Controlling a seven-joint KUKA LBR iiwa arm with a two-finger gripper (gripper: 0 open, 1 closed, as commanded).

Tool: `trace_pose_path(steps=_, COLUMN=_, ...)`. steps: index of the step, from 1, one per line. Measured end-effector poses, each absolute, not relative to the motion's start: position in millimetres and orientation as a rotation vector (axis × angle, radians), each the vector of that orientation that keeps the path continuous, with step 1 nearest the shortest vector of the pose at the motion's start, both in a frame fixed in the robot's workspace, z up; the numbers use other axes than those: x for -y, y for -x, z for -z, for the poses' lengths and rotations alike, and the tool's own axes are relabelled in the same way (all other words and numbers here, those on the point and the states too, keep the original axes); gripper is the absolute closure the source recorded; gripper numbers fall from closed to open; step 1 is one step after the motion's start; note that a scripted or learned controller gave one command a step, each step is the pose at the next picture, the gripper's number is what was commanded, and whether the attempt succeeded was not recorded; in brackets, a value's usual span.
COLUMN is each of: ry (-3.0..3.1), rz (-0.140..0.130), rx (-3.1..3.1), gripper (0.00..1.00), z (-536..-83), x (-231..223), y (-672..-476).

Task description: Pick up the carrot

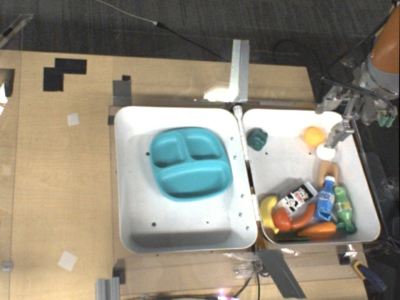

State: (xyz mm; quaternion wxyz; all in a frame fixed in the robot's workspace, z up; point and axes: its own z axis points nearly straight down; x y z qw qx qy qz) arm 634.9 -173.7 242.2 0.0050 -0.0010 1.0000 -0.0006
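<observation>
A: Largest first: what carries the scene?

B: A pale wooden surface (56,186) bearing two shallow white bins side by side. The left bin (134,224) holds a teal divided plate (189,162), lying flat near its middle. The right bin (359,167) holds the small items.

A: Where is the carrot?

B: The carrot (320,230) lies along the right bin's near wall, orange, roughly level, at the foot of a crowded heap: a blue bottle (325,200), a green item (343,210), a red one (283,220), a yellow one (268,207) and a black-and-white carton (296,198). They appear tumbled together in the corner, so neighbours touch or overlap it. A teal lump (257,139) and an orange ball (313,135) sit apart near the far wall.

A: And the gripper?

B: The gripper (340,114) hangs at the right bin's far right corner, well apart from the carrot. It holds nothing; how wide it stands cannot be told.
</observation>
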Motion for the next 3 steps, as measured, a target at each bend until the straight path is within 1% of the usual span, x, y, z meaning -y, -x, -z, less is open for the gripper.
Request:
trace_pose_path(steps=1, ry=0.294, rz=0.005, rx=-3.118, gripper=0.0, z=-98, x=204, y=-669.3)
trace_pose_path(steps=2, ry=0.122, rz=0.001, rx=-3.131, gripper=0.0, z=-89, x=205, y=-664.3)
trace_pose_path(steps=3, ry=-0.238, rz=-0.008, rx=-3.145, gripper=0.0, z=-88, x=203, y=-668.0)
